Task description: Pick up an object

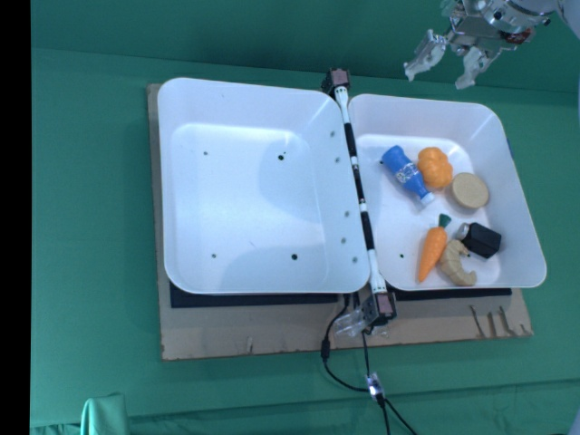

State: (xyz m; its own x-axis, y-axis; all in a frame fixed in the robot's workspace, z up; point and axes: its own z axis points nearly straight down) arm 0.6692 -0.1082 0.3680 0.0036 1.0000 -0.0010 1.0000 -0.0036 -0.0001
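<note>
While the arm reaches in from the upper right, the claw [448, 64] hangs above the green surface just beyond the far rim of the right bin [521, 243], with its two pale fingers [422, 60] spread well apart and nothing between them. It touches none of the objects.

All the objects lie below the claw in the view, inside the right bin. Nearest the claw is a small blue bottle [405, 174] with a white label, lying on its side and tilted, somewhat to the lower left of the claw. Just beside the bottle, almost directly under the claw, sits an orange pumpkin-like toy [435, 167], touching or nearly touching the bottle. Slightly right of that and a little farther down is a flat tan round disc [470, 190].

Farther from the claw, toward the near rim of the bin, a toy carrot [430, 250] with a green top lies at a slant. Close to its right are a black block [480, 239] and a beige lumpy piece [457, 265], which sit against each other.

Well to the lower left of the claw, across a black-and-white divider bar [359, 193], lies the left bin [181, 107]. Both bins rest on a cardboard sheet [435, 331], and a cable [349, 379] trails from its near edge.
</note>
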